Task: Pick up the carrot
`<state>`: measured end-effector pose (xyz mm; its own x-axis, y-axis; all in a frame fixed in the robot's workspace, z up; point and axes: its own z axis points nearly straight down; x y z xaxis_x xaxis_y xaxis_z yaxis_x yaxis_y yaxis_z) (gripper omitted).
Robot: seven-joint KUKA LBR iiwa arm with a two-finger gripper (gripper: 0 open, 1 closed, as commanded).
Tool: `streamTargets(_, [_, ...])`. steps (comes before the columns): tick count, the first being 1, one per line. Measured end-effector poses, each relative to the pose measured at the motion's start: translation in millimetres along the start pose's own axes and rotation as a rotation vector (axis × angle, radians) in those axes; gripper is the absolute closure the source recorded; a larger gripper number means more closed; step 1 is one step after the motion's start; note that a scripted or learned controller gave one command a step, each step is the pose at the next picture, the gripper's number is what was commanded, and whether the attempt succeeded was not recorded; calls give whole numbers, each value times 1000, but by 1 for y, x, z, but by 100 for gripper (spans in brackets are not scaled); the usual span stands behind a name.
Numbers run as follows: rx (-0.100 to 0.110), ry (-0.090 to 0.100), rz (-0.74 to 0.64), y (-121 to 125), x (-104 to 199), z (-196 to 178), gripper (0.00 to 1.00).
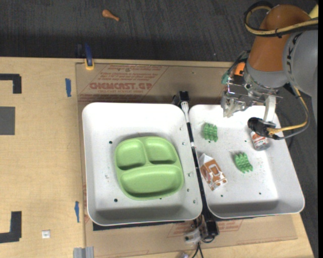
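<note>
Spanning most of the view: tan surface (40,151), carrying two white bins side by side. Left bin (96,151) holding a green divided plate (149,166); right bin (282,176) holding scattered small items. Reaching in from the far right: grey and orange arm (272,45), with the gripper (236,108) hanging over the right bin's far left corner. Cannot tell whether released or clenched; nothing seen in its grasp.

Lying outside both bins: carrot (110,15), small and orange, on the dark strip (176,25) beyond the surface's far edge. Well apart from the gripper, far and to the left of it, past the left bin's far rim. Long axis running roughly left to right, right end tilted slightly nearer.

Judging the coming move: long travel left and far, then wrist turned to close across that axis. Not to be confused with the orange-and-white packet (213,173) in the right bin.
</note>
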<state>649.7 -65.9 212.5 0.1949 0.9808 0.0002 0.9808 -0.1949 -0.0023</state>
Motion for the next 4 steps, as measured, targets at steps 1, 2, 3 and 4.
streamTargets(1, [0, 0, -205, -43, 10, 28, 100])
streamTargets(2, [-2, 0, -552, -54, -55, 43, 100])
streamTargets(3, [-5, -1, -648, -66, 19, 28, 100])
streamTargets(4, [-1, 0, -686, -145, 54, 28, 100])
